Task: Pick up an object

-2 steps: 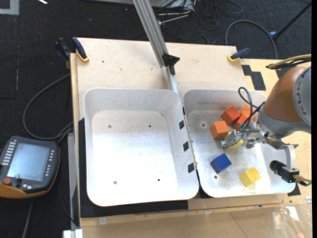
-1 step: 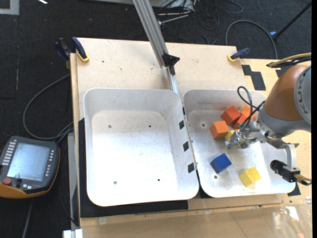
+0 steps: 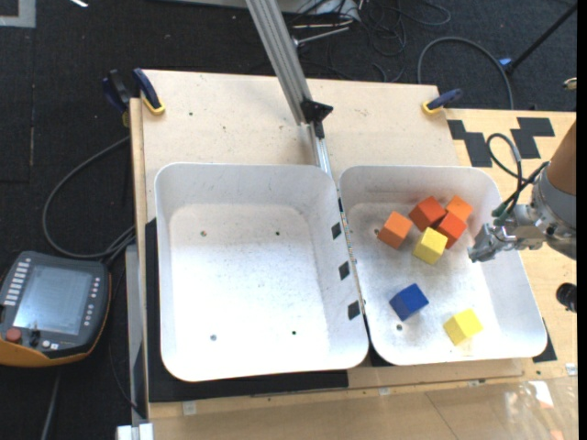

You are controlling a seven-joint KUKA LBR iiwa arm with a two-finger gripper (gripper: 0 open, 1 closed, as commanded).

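Note:
In the right bin [image 3: 514, 291] lie several small cubes. An orange cube [image 3: 395, 229], a red-orange cube [image 3: 426, 213] and two more orange ones [image 3: 453, 219] cluster with a yellow cube [image 3: 429, 245] near the back. A blue cube [image 3: 409, 301] and a second yellow cube [image 3: 462, 325] sit toward the front. My gripper [image 3: 483, 247] hangs at the bin's right side, just right of the cluster, with nothing seen between its fingers.
The left bin [image 3: 183, 246] stands beside the right one, sharing a middle rim [image 3: 347, 264]. A metal pole [image 3: 280, 49] slants down to the back of the bins. A teach pendant [image 3: 50, 305] lies off the bench at the left.

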